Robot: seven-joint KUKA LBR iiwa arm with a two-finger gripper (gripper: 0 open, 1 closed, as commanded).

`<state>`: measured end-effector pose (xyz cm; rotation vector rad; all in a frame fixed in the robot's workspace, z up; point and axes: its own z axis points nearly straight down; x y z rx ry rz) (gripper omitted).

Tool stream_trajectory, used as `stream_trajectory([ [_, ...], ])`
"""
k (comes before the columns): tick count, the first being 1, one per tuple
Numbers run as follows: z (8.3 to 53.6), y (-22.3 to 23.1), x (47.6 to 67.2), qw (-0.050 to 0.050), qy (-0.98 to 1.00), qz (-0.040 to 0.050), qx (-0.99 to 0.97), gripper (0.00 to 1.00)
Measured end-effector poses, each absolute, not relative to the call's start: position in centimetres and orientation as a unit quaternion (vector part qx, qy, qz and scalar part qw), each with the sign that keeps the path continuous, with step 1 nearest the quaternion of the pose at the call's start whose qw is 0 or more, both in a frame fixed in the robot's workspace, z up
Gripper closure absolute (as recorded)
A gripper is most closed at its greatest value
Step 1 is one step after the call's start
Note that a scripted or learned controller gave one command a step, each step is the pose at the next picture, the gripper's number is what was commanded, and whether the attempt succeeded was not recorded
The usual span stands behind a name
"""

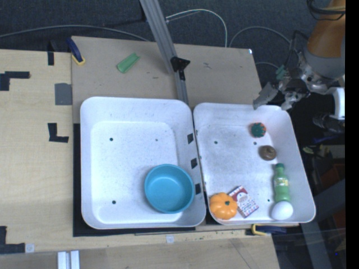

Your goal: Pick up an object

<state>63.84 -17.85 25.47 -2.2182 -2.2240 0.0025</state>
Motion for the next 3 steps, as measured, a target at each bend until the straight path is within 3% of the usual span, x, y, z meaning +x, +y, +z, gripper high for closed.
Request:
stream_trajectory([
  [1, 25.5, -17.9, 63.8, 0.0, -0.708, 0.001, -0.706, 0.0],
  [3, 14.9, -18.3, 63.7, 0.003, -0.708, 0.0029, -0.707, 0.0],
])
